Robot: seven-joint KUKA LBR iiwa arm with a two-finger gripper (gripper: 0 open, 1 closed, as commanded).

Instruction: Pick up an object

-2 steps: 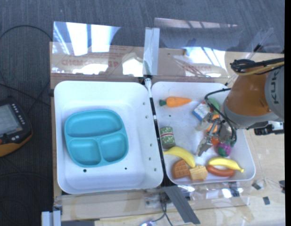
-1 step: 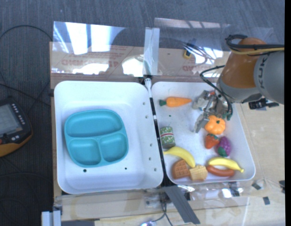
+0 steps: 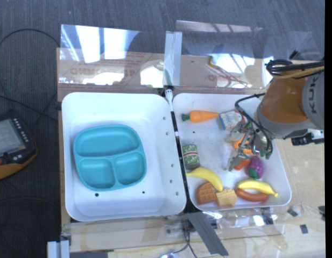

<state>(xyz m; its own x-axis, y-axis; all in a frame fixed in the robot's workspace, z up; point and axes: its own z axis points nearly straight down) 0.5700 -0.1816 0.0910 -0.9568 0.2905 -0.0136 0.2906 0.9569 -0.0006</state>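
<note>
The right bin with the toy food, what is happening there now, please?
A grey and orange robot arm reaches in from the right and has its gripper low in the right bin, among small toys near a purple piece. Whether it holds anything is unclear. A carrot, two bananas and a sausage lie around it. The left bin holds a blue tray.

White bins [image 3: 155, 104]. Turquoise tray [image 3: 108, 156]. Orange carrot [image 3: 202, 116], green top. Two yellow bananas [image 3: 206, 177]. Purple fruit [image 3: 256, 167]. Red sausage [image 3: 252, 195]. Grey arm [image 3: 292, 104], orange band.
</note>
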